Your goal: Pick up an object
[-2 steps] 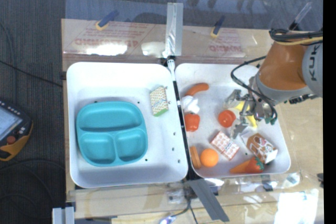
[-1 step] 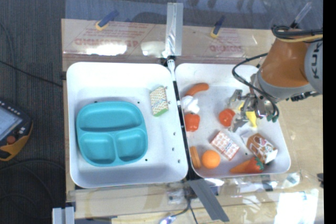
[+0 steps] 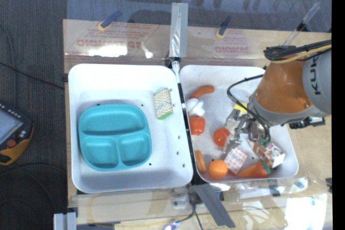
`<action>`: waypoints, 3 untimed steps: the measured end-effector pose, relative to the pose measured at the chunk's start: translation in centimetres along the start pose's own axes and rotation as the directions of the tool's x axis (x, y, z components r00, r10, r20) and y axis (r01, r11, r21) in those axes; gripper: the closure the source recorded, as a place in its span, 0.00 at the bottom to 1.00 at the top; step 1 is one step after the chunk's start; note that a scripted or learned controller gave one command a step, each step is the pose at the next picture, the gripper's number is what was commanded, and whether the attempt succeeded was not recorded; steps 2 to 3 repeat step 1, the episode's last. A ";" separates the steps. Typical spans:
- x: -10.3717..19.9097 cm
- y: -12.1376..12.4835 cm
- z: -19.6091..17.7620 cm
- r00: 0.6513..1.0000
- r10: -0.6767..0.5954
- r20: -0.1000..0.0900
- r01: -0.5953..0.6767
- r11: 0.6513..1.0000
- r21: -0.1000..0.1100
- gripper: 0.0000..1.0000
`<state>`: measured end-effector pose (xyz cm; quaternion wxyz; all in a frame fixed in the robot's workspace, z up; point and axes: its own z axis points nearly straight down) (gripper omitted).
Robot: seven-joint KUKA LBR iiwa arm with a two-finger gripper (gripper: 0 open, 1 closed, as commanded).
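2 white bins sit side by side; your gripper hangs low over the right bin, among crowded toy food. Whether it is spread or pressed together you cannot tell, since the orange wrist hides much of it. Risk, as a judgement: the objects lie so close that a descent could nudge neighbours aside or catch 2 at once. Nearest candidates are the small white patterned packet, just below the gripper, and the red tomato, just left of it. The packet looks flat and tilted; the tomato looks round, glossy and likely to roll.
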<state>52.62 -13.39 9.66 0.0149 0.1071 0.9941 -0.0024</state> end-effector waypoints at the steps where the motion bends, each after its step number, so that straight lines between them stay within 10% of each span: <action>1: 0.3 0.1 0.5 1.000 0.000 -0.007 0.000 1.000 -0.001 0.00; 3: 0.3 0.1 0.5 1.000 0.000 -0.007 0.000 1.000 -0.001 0.00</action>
